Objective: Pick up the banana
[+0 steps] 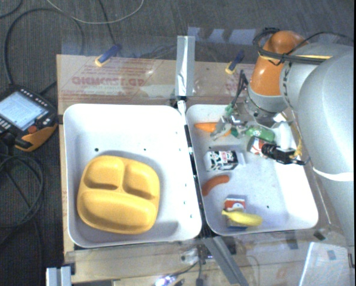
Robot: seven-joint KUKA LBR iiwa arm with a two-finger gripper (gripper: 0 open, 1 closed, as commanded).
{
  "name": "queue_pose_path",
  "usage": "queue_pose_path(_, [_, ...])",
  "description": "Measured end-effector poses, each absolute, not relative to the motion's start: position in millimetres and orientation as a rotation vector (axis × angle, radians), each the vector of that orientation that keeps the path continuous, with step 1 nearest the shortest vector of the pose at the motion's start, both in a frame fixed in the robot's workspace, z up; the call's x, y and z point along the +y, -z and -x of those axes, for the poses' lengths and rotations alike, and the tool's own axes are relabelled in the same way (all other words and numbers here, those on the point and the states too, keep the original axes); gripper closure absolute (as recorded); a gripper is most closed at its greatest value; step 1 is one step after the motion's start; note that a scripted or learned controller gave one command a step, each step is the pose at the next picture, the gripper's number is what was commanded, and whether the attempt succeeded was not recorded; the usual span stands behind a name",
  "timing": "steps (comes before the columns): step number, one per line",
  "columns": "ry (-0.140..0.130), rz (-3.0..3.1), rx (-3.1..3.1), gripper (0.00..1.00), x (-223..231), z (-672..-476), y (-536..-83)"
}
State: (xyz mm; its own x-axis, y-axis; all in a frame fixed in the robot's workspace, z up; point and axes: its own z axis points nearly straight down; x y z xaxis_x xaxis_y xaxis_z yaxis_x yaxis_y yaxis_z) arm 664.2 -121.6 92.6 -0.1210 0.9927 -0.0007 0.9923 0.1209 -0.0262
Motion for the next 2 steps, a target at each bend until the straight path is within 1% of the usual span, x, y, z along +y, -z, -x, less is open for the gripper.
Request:
queue_pose_path(1, [-0.014,2.178,-2.209,1.00,-139,-666.1,-87])
queue_pose_path(2, [-0.004,2.310,-2.128,1.00,-91,-668.7,-182])
